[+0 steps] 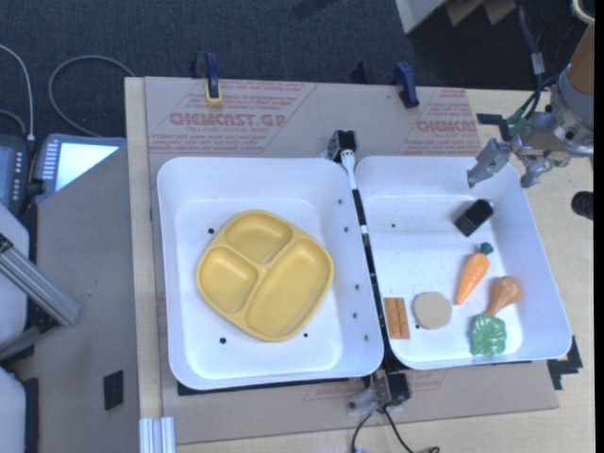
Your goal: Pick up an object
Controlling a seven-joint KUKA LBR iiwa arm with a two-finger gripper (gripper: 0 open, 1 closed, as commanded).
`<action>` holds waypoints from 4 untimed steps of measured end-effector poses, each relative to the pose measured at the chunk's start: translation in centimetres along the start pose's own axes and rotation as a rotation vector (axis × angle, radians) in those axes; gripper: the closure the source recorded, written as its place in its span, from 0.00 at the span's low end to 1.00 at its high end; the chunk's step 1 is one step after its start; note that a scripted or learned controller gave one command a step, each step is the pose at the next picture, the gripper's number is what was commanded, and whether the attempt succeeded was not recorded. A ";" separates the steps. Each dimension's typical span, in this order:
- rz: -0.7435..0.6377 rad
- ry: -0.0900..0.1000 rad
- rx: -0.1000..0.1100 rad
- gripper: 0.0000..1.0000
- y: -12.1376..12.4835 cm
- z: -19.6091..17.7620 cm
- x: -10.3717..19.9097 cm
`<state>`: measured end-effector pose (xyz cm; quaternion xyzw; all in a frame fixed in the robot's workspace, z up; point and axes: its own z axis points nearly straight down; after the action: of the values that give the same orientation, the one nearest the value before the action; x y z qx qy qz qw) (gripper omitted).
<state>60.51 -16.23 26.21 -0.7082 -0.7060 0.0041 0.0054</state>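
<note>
Overhead slanted view of the bench with two shallow white bins side by side. The gripper hangs over the far right corner of the right bin, its two fingers spread well apart with nothing between them; one fingertip sits toward the left, the other toward the right, and both appear clear of the bin floor, though the height cannot be judged exactly. Just below and slightly left of the gripper lies a small black block, tilted, the nearest object and apart from the fingers. Farther toward the near edge, roughly under the gripper, lies an orange carrot with a green top, set at a slant. To the right of the carrot lies a tan, pear-shaped piece, and just below that a green leafy piece. Left of these, well below the gripper, rests a round beige disc with a brown cracker-like rectangle just beside it on the left. Far to the gripper's left, the left bin holds a yellow divided plate with three compartments, lying flat near the middle of that bin.
</note>
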 end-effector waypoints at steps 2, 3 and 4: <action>-0.004 -0.001 -0.009 0.00 0.4 5.2 0.8; -0.003 -0.001 -0.010 0.00 -0.4 10.0 1.3; -0.003 0.000 -0.008 0.00 -1.1 14.5 1.1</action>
<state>59.26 -15.06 11.70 -0.7072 -0.7070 0.0014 0.0023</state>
